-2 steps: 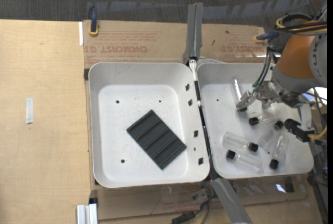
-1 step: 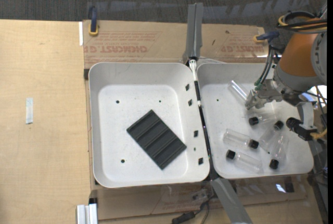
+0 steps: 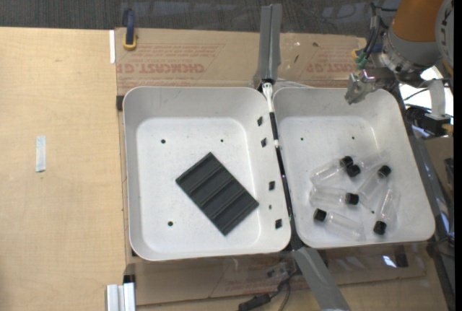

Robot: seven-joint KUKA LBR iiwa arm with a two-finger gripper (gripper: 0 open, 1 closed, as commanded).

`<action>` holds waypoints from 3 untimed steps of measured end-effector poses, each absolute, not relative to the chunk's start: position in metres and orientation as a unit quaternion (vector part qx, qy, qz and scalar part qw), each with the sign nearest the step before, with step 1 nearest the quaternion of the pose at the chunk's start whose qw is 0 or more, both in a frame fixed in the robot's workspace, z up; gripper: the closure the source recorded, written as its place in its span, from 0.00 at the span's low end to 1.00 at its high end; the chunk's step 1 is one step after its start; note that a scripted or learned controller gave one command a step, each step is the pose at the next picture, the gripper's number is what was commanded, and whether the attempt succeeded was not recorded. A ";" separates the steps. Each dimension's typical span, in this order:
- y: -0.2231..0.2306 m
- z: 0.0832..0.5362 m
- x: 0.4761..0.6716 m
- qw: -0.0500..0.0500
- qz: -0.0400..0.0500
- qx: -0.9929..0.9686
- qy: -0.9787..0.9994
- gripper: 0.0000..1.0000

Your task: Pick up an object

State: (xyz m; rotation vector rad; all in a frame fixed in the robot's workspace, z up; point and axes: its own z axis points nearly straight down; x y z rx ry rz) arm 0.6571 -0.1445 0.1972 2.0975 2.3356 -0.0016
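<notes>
Hovering above the right bin's far corner, the tool grips nothing; I cannot tell its opening. It should descend squarely over one vial.

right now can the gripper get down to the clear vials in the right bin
Probably yes. The gripper hangs over the right bin's far rim, and the clear vials lie uncovered in its near half with nothing above them. They are bunched together, so singling one out may be awkward.
</notes>
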 end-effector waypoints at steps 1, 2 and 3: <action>-0.144 0.197 0.657 0.001 -0.001 0.668 0.744 0.00; -0.214 0.105 0.632 0.000 0.000 0.638 0.770 0.00; -0.211 0.091 0.509 -0.003 0.001 0.643 0.766 0.00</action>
